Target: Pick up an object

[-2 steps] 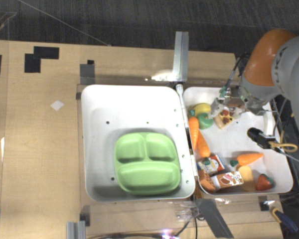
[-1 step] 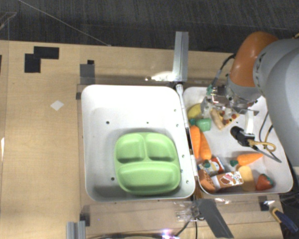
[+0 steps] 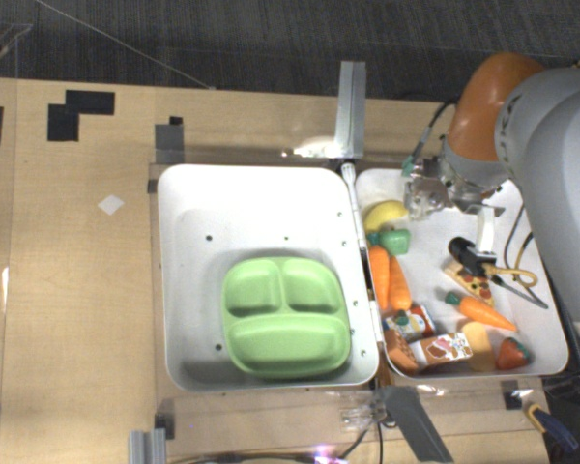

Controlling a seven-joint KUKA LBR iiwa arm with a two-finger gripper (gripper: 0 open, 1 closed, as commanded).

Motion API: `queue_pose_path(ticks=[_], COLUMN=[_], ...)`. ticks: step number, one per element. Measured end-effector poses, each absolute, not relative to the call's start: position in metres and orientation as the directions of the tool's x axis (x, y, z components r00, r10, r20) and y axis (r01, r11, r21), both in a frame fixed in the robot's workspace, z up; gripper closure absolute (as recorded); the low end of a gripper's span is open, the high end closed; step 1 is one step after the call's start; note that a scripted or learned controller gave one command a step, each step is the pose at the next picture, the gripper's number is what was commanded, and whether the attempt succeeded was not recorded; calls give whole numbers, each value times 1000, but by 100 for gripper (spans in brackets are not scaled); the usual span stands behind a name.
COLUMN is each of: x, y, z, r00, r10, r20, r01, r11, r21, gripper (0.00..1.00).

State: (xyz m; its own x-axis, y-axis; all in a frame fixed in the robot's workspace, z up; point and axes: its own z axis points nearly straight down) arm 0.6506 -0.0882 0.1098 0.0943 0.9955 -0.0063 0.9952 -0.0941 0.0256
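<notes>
- Crowding is the chief hazard: the toys lie packed along the left wall and the near end of the right shallow white bin point(image 3: 553, 348), so a descent could well land on two at once or jam against the wall.
- The gripper point(image 3: 427, 197) hangs over the back part of that bin, just beside a yellow rounded plastic lemon point(image 3: 385, 215). I cannot tell whether it is open or shut, and nothing is seen held in it.
- That lemon looks the likeliest pick. It lies near the bin's back left corner, touching a small green plastic piece point(image 3: 396, 241). Its smooth, curved skin would probably let it squirt out of an off-centre pinch.
- Two long orange plastic carrots point(image 3: 387, 278) lie side by side against the divider. Tapered and glossy, they may roll or get dragged along together.
- A small red-and-white printed carton point(image 3: 411, 322) and a brown printed carton point(image 3: 448, 348) offer flat faces that are likely easier to hold, but neighbours hem them in.
- A third orange carrot with a green top point(image 3: 483, 310) and a red strawberry-like toy point(image 3: 512, 354) sit toward the near right corner.
- The left white bin point(image 3: 179, 201) holds a pale green moulded divided plate point(image 3: 285, 315). It is broad, low and rigid-looking, a poor fit for a narrow pinch.
</notes>
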Motion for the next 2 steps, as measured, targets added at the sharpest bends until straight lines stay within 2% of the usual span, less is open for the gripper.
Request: queue_pose_path(ticks=[1, 2], x=[649, 625], y=[-90, -84], z=[110, 90], r00=[95, 70], r10=[995, 998], r20=[-10, -1], r01=[995, 997], r11=[-95, -70], r21=[24, 14], gripper=[0, 0])
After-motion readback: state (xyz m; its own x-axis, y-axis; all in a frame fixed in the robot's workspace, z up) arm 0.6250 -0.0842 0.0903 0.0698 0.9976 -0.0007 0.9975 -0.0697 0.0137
